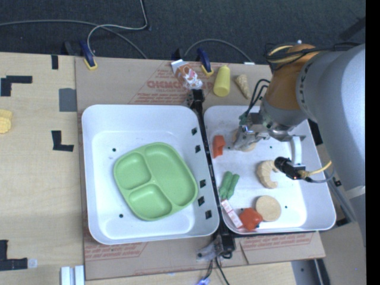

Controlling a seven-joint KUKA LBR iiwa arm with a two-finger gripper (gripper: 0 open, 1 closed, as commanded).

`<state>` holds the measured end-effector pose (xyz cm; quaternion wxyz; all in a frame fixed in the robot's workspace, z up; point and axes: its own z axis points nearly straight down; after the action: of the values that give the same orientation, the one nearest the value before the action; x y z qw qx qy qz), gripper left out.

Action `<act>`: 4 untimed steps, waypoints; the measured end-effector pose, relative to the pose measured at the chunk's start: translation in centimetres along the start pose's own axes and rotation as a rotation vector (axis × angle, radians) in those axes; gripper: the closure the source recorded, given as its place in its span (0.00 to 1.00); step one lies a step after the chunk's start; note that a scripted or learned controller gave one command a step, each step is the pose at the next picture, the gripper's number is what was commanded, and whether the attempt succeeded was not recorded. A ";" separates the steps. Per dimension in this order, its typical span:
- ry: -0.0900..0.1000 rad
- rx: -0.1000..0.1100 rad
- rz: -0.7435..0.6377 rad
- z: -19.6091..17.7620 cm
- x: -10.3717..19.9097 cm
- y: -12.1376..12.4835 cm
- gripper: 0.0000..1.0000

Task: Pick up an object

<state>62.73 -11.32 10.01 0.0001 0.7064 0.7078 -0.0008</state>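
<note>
Hovering low in the right bin (309, 215), jaws (244, 136) over a pale lump (247, 145); opening impossible to tell. Nearest alternatives: orange piece (218, 145) at nine o'clock, croissant (266, 174) at five.

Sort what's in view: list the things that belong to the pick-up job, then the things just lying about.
Job:
gripper
right bin
orange piece
green beans
croissant
round biscuit
red item

Lying about:
left bin
green divided plate
yellow bottle on the bench behind the bins
blue clamps
</note>
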 end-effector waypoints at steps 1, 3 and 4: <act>0.000 0.000 0.000 0.0 0.0 0.0 0.00; 0.000 -0.002 0.000 -0.7 -3.5 3.2 0.00; 0.000 -0.002 0.000 1.4 -0.9 3.1 0.00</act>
<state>65.80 -12.23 8.57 0.0009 0.7065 0.7077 -0.0003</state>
